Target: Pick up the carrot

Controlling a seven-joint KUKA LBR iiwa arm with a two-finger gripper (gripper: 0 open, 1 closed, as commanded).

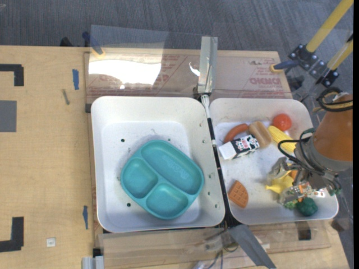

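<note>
A: Hand [303, 190] first. Where is it?

B: Low in the right bin [255, 108], near that bin's front right corner, under the orange band [336, 139] of the arm. It sits down among a cluster of small toys.

A: Open or clamped on something?

B: I cannot tell; cables and the wrist cover the tip.

A: What lies right around it?

B: A yellow banana-like piece [280, 182] just to its left, and a dark green round toy [307, 207] just in front of it. A small orange bit with green [297, 193] shows at the tip, perhaps the carrot, but it is too small to be sure.

A: Further out?

B: An orange waffle-patterned wedge [238, 194] toward the bin's front left. At the back, a red sausage [236, 131], a tan bun [259, 131], a yellow corn piece [277, 133] and a red tomato [282, 121], with a small black-and-white carton [241, 145] just in front of them.

A: And the other bin?

B: The left bin [112, 116] holds a teal divided plate [161, 178]. Both bins rest on the wooden desk [39, 150].
</note>
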